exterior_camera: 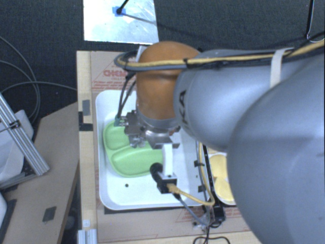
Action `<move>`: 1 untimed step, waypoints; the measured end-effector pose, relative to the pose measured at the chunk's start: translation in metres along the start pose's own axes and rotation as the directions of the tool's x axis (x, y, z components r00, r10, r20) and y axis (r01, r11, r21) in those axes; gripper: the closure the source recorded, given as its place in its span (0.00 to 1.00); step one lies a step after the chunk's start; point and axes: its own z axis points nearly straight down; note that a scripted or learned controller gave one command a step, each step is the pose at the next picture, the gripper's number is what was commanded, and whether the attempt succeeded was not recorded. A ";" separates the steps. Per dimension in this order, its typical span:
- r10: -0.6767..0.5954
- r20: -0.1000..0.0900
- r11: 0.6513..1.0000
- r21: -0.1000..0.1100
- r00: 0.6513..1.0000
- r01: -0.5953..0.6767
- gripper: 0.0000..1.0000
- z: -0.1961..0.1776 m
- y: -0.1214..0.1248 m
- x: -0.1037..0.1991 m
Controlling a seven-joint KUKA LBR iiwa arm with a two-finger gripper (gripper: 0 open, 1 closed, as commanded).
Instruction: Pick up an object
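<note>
Arm (244,116), grey with an orange band, reaching from the right over the left white bin (104,187). Gripper (147,139) sits directly above two pale green objects (133,161) lying in that bin; jaw state cannot be told. Yellow item (223,179) lies in the right bin.

Red print runs along the cardboard sheet (107,71) under the left bin (101,136), beginning with what looks like "CH"; the rest is too blurred and hidden by the arm to read; nothing else carries legible text.
</note>
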 end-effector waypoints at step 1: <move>0.009 -0.001 1.000 -0.017 1.000 -0.009 1.00 -0.076 0.072 -0.058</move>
